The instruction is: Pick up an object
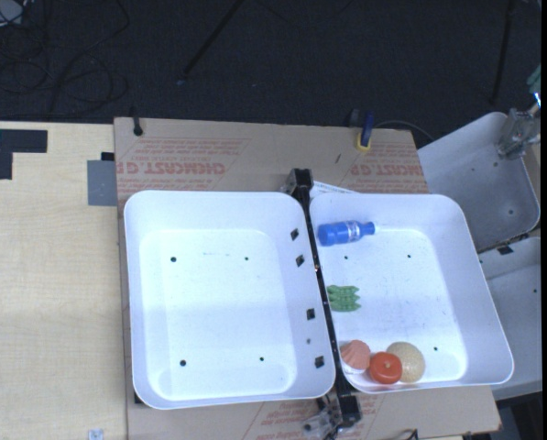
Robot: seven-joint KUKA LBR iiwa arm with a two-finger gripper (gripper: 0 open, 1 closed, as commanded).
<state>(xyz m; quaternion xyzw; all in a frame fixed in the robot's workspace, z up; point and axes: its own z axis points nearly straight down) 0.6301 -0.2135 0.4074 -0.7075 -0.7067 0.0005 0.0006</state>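
Note:
Five small objects lie in the right bin [456, 236]. A blue bottle [344, 232] rests on its side near the far left corner. By the left wall, about halfway along it, is a small green ridged piece [344, 298]. Three things cluster at the near left corner: a pale pink piece [355, 354], a red round object [385, 368] and a beige round object [408, 359], the red one touching both neighbours.
The left bin [145, 246] sits beside the right one, with a black divider clip strip [311, 282] between them. Both stand on a brown cardboard sheet [218, 159]. A grey metal plate [479, 177] lies at the right.

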